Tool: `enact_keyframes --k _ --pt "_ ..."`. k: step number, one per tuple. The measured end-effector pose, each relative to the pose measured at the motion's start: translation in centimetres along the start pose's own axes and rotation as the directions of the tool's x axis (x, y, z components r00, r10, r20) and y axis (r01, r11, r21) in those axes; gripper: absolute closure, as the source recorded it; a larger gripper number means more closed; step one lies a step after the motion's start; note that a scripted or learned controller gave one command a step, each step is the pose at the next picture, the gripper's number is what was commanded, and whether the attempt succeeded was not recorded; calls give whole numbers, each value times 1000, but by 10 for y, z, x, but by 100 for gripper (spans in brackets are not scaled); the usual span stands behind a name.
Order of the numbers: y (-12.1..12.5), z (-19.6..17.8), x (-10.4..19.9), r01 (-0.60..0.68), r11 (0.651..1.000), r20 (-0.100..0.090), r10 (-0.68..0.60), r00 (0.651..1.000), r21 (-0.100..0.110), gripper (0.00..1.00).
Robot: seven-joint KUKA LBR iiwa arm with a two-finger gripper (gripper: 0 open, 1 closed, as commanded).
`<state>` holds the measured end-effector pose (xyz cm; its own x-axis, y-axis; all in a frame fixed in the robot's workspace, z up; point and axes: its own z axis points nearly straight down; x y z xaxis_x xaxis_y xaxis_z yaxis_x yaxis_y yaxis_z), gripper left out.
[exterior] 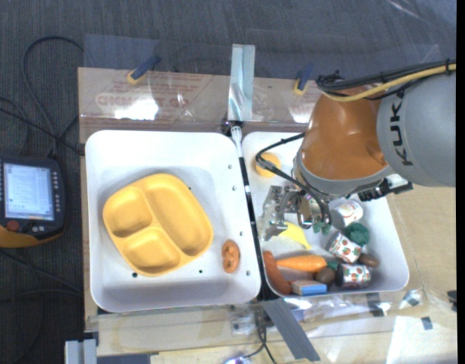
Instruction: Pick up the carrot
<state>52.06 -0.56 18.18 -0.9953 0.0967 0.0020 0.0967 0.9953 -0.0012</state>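
- The gripper [281, 217] hangs over the right bin [395, 268], fingers slightly spread, pinching nothing.
- One carrot [300, 263] lies just below it — near that bin's front edge, beside a blue block [312, 287] and two patterned cans [347, 258].
- The left bin [103, 294] holds one yellow divided tray [156, 222] and one small orange pastry [230, 255].
- One teach pendant [23, 199] sits on the carpet, far left.
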Motion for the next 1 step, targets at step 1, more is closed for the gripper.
enact_keyframes --k 1 --pt "-27 -33 -41 -48 999 2 48 999 -1 100"
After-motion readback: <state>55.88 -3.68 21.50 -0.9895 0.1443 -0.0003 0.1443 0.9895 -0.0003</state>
